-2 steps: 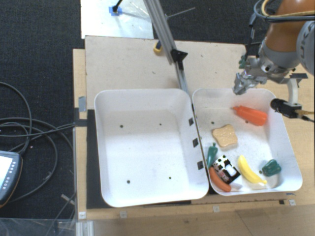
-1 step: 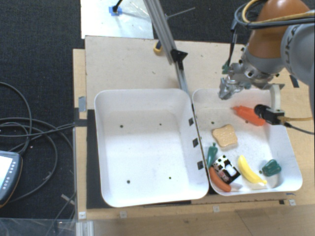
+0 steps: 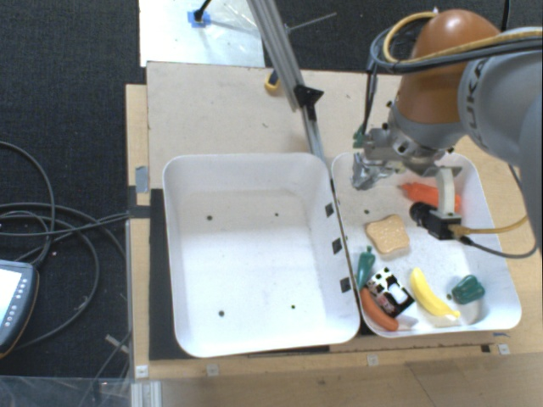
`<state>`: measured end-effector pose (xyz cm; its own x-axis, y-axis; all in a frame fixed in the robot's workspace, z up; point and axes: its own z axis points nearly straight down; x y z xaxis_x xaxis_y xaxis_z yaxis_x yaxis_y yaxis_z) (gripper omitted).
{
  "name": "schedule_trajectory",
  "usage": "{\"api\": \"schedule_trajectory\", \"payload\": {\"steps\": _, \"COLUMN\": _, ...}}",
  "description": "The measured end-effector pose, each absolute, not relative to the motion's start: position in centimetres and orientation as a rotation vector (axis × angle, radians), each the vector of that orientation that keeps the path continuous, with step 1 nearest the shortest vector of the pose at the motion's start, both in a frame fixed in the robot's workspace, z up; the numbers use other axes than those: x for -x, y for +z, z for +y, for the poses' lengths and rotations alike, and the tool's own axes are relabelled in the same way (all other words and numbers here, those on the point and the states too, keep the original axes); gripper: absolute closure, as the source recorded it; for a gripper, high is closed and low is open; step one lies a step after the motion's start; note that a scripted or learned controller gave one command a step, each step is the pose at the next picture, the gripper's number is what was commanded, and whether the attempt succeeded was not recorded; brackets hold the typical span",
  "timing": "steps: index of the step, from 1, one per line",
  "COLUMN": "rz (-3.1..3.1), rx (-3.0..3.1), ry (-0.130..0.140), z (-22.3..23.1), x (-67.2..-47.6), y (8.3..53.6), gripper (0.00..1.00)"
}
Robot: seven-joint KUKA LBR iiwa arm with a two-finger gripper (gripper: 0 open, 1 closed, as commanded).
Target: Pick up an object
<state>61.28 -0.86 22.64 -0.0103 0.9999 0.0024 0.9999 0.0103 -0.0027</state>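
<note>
Crowded right bin [image 3: 501, 253]: flat tan toast slice [image 3: 389, 234] near the middle, orange carrot [image 3: 422, 193] partly under the arm, curved yellow banana [image 3: 430, 292], glossy red sausage [image 3: 378, 309] and 1 black-and-white block [image 3: 391, 290] near the front wall. Smooth white left bin [image 3: 254, 172] alongside, with open floor. Metal gripper [image 3: 366, 175] above the right bin's far left corner; cannot tell how the jaws stand.

The bench [image 3: 229, 108] is viewed from one fixed camera set high above, angled down at a slant. Both bins are framed fully, the left bin [image 3: 254, 253] lying farther from the arm [image 3: 501, 83].
</note>
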Motion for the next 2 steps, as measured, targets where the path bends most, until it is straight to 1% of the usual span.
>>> {"api": "schedule_trajectory", "payload": {"steps": 1, "rz": -2.232, "rx": 2.206, "ry": -0.002, "z": 4.7, "x": -58.5, "y": 23.5, "gripper": 1.0}}
{"api": "schedule_trajectory", "payload": {"steps": 2, "rz": -2.23, "rx": 2.207, "ry": 0.0, "z": 9.2, "x": -55.9, "y": 22.3, "gripper": 1.0}}
